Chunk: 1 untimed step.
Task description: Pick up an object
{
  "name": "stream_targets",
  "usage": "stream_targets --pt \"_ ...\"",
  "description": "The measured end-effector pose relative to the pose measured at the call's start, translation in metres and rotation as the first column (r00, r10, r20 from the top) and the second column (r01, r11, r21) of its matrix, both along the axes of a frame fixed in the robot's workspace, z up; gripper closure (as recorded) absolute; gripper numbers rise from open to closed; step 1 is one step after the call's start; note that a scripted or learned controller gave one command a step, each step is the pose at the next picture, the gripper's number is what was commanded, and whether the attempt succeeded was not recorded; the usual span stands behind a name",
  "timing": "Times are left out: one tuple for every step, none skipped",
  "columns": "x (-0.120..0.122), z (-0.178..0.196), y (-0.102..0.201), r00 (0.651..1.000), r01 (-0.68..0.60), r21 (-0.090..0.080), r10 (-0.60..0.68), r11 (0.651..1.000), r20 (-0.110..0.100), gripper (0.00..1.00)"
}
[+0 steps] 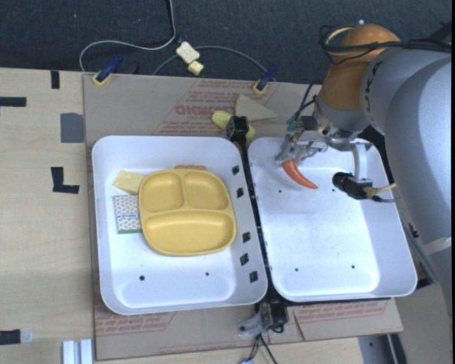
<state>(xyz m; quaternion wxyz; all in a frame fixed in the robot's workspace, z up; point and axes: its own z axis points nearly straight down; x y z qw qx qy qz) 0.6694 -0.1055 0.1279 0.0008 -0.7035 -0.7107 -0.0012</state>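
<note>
An orange carrot-shaped toy [299, 174] lies in the right bin [330, 268], close to its far wall and toward its left side, slanting from upper left down to a pointed tip at lower right. The gripper [294, 152] sits right over the toy's upper end, its pale metal fingers [288, 149] touching or nearly touching that end. Whether the fingers are apart or closed on the toy cannot be told from this slanted view. The grey arm [409, 120] comes in from the right, with its orange band [350, 67] above the wrist, and a black fitting [352, 184] hangs off it over the bin's right part.

The left bin [174, 290] holds a yellow divided plate [188, 211] with three compartments. Just beside the plate's left edge lie a pale yellow wedge [127, 180] and a small patterned block [126, 213]. Both bins rest on a cardboard sheet [189, 108] on the bench [30, 226], with black clips [246, 203] joining them along the shared edge.
</note>
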Motion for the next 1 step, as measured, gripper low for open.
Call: stream_targets --pt "-0.0306 0.0606 0.0890 1.000 0.000 0.001 0.000 1.000 0.003 1.00"
